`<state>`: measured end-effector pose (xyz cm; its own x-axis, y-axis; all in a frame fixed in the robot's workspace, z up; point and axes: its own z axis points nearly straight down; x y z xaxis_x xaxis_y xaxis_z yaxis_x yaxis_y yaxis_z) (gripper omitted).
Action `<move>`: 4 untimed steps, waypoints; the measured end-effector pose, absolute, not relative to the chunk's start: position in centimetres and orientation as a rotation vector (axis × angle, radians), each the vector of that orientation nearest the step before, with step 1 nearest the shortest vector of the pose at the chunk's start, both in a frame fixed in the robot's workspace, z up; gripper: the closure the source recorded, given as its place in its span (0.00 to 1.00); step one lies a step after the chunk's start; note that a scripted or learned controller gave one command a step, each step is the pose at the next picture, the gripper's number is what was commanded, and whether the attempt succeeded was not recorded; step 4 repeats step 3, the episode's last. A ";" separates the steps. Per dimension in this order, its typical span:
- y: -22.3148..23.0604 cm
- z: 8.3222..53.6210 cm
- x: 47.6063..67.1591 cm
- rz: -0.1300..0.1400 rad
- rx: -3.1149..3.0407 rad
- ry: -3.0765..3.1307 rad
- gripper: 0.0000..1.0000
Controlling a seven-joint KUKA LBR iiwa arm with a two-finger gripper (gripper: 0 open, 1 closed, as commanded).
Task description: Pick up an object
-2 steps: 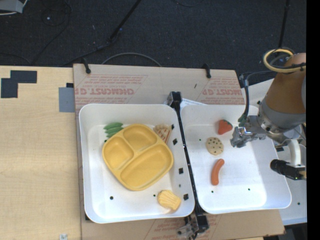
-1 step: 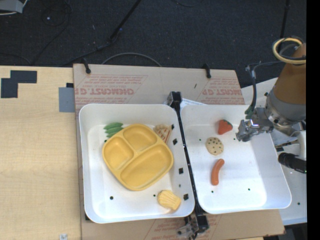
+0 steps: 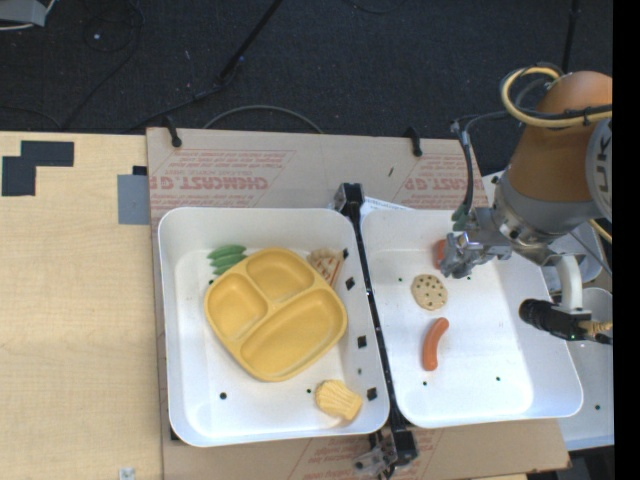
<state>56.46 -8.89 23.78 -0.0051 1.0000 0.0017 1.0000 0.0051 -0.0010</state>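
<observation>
In the right bin [image 3: 520, 388] lie a round speckled cookie [image 3: 429, 291] and an orange-red sausage [image 3: 433, 344] below it. My gripper [image 3: 455, 258] hangs low over the bin's upper part, just up and right of the cookie. A small reddish-orange thing [image 3: 439, 254] shows at the gripper's left side, partly hidden by it. The left bin [image 3: 185, 368] holds a yellow divided plate [image 3: 275, 313], a green pea pod [image 3: 226, 256], a tan waffle-like piece [image 3: 326, 264] and a yellow ridged piece [image 3: 338, 400].
A black divider bar [image 3: 365, 308] runs between the two bins. The grey arm with its orange band [image 3: 570, 118] comes in from the upper right. A black fixture [image 3: 555, 318] sits at the right bin's right rim.
</observation>
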 end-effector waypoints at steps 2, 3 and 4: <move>0.9 23.4 57.0 0.001 -2.214 -2.224 1.00; 6.8 23.9 56.7 0.003 -2.215 -2.225 1.00; 6.8 23.9 56.7 0.003 -2.215 -2.225 1.00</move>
